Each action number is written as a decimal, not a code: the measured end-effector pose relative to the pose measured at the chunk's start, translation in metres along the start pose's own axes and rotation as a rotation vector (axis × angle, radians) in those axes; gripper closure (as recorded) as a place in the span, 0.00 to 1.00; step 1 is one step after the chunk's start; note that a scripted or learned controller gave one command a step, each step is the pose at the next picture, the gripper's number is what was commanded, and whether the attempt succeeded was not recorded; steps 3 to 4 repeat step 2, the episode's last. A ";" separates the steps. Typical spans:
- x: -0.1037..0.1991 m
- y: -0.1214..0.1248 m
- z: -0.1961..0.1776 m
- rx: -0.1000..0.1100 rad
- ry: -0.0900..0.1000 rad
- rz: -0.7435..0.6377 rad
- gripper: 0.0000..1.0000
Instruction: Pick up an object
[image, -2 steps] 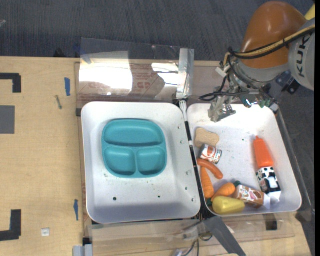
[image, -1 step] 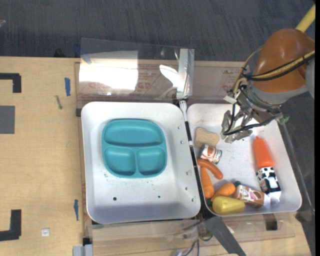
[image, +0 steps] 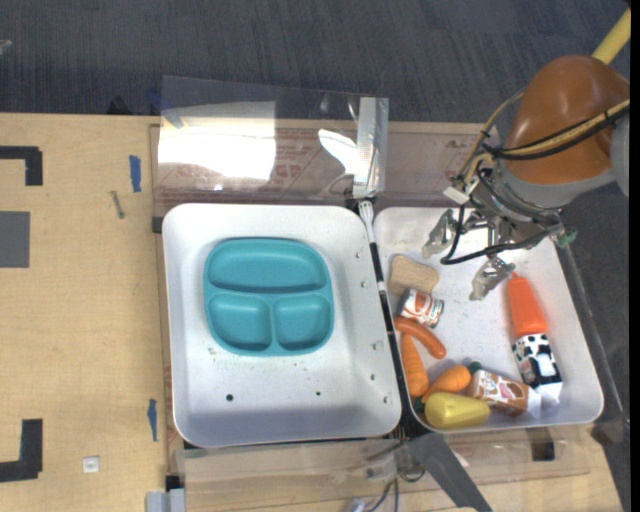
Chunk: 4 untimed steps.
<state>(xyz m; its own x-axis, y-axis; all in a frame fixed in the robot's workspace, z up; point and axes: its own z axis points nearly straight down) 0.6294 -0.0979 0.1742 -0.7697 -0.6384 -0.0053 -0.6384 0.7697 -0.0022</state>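
Gripper (image: 462, 257) hanging over the rear of the right bin (image: 585, 330), fingers spread, nothing between them. One fingertip near the back wall, the other just above the bin floor beside the orange bottle (image: 525, 305). No contact with any item visible.

Task status, judged from layout: pick not yet made. All candidate objects resting on the bin floor. Descent, closure and lift all left to do.

Right bin contents, clustered toward front and left wall:
- tan block (image: 413, 272), blunt, matte, bread-like, nearest the gripper
- small can (image: 424, 309) with red-and-white label, lying on its side, touching the block
- two carrot-like pieces (image: 418, 352), orange, tapered, smooth plastic look
- yellow pear-like shape (image: 456, 409), rounded, glossy, at the front wall
- brown labelled packet (image: 500, 390), just beside the yellow piece
- orange bottle, cylindrical, tapering to a cap end
- black-and-white patterned item (image: 537, 360), below the bottle; type unclear

Left bin (image: 190, 250): white, shallow, rounded corners, speckled floor. Holding a teal divided tray (image: 268, 295), three compartments, smooth moulded plastic, nothing in them.
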 end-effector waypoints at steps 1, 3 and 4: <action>0.041 0.036 0.062 0.013 -0.011 -0.097 0.00; 0.057 0.036 0.085 0.004 -0.004 -0.138 0.00; 0.057 0.036 0.085 0.004 -0.004 -0.138 0.00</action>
